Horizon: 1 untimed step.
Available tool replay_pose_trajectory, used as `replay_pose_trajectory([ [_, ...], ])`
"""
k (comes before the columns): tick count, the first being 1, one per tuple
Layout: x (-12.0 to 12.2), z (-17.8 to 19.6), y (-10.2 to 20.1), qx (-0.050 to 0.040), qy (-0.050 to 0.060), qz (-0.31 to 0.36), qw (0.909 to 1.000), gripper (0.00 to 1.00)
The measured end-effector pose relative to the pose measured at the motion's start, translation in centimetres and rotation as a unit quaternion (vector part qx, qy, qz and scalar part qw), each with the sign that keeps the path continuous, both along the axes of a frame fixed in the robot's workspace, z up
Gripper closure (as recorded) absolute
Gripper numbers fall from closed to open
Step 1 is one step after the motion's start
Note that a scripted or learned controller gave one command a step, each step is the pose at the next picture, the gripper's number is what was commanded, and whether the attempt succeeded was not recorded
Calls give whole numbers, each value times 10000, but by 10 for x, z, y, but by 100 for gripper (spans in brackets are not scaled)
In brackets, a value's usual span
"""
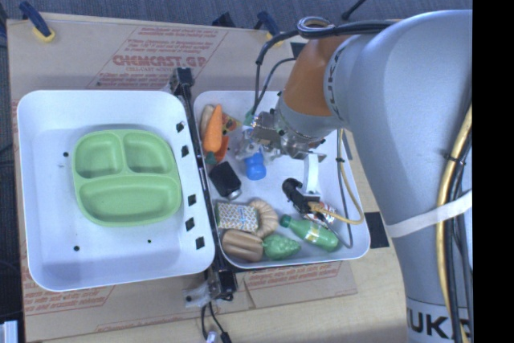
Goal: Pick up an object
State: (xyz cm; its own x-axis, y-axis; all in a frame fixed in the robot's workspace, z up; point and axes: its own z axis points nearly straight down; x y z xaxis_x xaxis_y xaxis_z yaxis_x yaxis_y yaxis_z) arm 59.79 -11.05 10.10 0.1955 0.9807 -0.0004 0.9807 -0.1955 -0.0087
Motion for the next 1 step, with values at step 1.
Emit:
replay_pose_trajectory([
  [1,-8,111,43,-3,-28,-474,9989,100],
])
